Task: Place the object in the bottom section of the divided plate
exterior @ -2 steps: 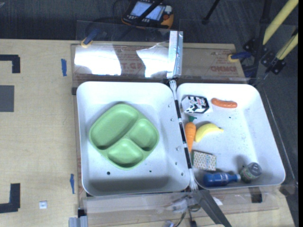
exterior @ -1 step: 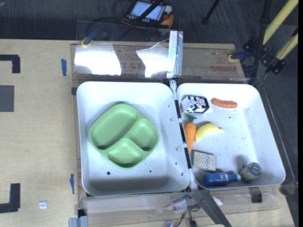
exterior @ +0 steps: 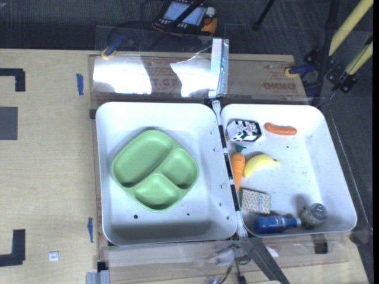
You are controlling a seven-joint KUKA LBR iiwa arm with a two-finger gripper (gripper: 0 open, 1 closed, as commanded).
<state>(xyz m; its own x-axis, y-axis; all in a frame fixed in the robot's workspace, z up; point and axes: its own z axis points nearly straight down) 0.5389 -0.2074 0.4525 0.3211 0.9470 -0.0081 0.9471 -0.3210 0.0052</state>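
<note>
A green divided plate [exterior: 155, 167] lies in the left white bin [exterior: 118, 218], with three sections and nothing in them. The right bin [exterior: 320, 158] holds the loose objects: an orange sausage [exterior: 280, 129], a black and white packet [exterior: 244, 130], a carrot [exterior: 237, 166], a yellow banana [exterior: 259, 163], a small patterned box [exterior: 256, 201], a blue bottle [exterior: 275, 222] lying on its side and a small grey can [exterior: 313, 214].
A clear panel [exterior: 157, 70] stands behind the bins with a metal divider [exterior: 218, 67] upright at its middle. A handheld screen [exterior: 183, 13] lies on the dark floor beyond. Tripod legs [exterior: 260, 262] show at the bottom edge.
</note>
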